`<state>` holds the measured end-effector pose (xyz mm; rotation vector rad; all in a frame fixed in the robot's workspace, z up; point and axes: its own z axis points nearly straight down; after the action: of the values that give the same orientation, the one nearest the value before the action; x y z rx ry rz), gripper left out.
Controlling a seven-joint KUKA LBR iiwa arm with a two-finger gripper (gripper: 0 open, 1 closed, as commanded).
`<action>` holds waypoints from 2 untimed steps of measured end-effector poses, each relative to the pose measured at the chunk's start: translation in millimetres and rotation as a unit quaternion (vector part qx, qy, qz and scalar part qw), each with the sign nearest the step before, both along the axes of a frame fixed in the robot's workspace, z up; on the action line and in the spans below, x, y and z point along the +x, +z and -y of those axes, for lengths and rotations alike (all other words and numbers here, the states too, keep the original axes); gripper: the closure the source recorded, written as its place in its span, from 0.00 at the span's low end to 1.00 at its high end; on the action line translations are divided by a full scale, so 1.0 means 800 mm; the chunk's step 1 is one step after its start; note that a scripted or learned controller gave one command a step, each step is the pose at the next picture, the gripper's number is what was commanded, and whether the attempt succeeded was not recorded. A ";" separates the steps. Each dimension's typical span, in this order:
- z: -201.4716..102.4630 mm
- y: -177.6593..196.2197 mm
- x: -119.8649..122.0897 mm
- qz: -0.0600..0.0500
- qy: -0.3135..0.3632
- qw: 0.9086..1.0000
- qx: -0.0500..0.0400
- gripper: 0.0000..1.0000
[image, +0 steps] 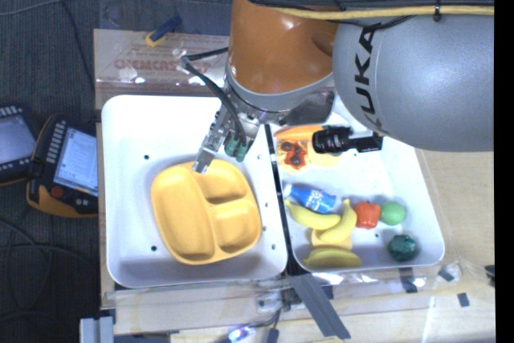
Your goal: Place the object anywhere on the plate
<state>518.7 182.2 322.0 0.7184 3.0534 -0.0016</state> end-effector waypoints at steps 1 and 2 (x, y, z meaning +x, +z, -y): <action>-0.012 -0.156 -0.044 -0.003 0.155 0.988 0.001 1.00; 0.079 -0.108 -0.042 -0.001 0.260 0.966 0.000 1.00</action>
<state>485.0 118.7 235.7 -0.1002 3.1375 -0.0007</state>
